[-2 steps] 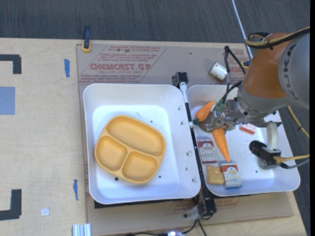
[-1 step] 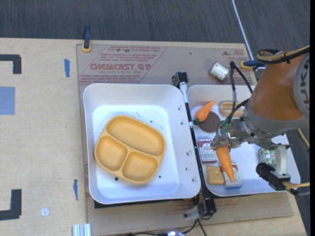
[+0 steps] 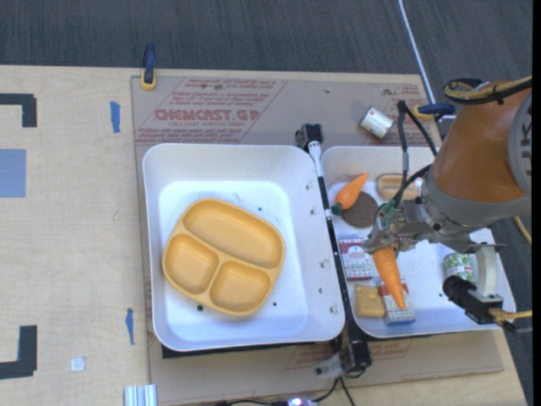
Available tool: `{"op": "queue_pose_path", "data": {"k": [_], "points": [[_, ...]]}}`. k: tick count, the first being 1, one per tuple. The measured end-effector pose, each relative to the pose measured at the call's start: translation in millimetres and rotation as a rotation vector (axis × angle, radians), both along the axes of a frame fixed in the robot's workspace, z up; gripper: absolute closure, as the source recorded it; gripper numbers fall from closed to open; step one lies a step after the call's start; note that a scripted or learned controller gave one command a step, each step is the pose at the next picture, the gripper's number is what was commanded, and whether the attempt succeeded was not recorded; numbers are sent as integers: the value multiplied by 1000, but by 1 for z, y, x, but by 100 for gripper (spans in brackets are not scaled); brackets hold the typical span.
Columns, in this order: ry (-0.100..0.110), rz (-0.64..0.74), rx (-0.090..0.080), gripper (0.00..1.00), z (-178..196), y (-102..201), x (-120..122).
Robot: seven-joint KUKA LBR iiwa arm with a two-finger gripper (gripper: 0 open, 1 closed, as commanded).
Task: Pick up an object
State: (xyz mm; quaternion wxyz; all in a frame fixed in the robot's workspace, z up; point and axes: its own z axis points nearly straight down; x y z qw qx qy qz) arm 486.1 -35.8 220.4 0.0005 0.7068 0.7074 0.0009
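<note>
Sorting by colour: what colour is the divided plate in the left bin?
Yellow-orange divided plate, in the camera view.

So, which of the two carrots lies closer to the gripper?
The lower carrot, right below the gripper; the other carrot lies farther up the right bin.

Brown board (image 3: 211, 108) — red print "CHEMCAST GP" (smaller lines unreadable).

Yellow divided plate (image 3: 223, 256); white bins (image 3: 161, 227); orange carrots (image 3: 387, 271); brown disc (image 3: 362, 211).
</note>
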Motion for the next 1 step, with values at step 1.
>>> {"op": "queue_pose_path", "data": {"k": [1], "points": [[-4, 1, -1, 100, 10, 0, 1]]}}
